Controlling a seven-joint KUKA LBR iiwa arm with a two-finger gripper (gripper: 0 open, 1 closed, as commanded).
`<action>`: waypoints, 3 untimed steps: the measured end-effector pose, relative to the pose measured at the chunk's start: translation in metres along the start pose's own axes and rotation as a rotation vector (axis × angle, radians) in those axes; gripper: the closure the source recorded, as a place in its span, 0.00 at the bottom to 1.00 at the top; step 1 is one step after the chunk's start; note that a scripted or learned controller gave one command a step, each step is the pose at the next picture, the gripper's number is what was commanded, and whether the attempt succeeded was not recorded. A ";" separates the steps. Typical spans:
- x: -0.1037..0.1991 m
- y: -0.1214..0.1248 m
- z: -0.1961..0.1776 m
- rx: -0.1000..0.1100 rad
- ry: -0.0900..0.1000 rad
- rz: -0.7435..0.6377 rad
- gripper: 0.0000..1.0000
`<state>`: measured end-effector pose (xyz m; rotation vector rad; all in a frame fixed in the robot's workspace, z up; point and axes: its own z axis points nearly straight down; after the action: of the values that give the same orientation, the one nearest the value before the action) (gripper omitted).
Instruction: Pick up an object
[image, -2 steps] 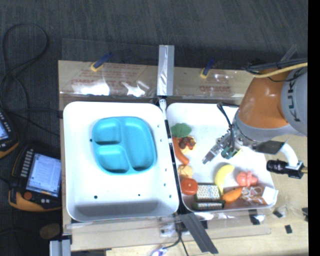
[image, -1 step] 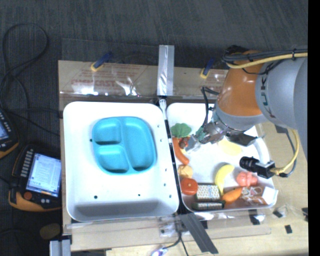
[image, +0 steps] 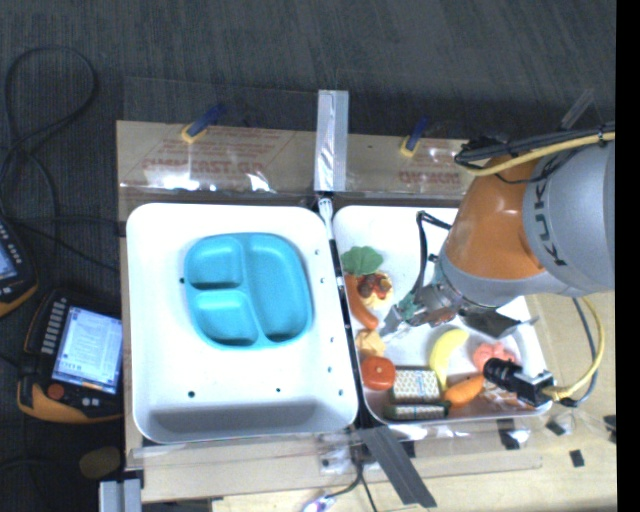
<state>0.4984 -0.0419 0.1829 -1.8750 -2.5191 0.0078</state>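
We look down from a single fixed camera mounted above the bench (image: 560, 470), tilted at a slant so that the far edge of the bench lies toward the top of the frame and the near edge toward the bottom. We stand far enough back to take in both white bins whole: the left bin (image: 150, 330) sits left of centre, the right bin (image: 400, 225) just beside it. Dark floor (image: 300, 45) borders the bench above and at left. The arm (image: 540, 225) enters from our right, partly covering the right bin.
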 end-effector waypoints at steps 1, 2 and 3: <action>0.072 0.006 0.000 0.001 0.002 0.493 1.00; 0.003 -0.016 0.000 0.001 0.000 0.388 1.00; -0.069 -0.037 0.021 0.001 0.001 0.510 1.00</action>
<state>0.4827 -0.1192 0.1621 -2.4502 -1.9644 0.0080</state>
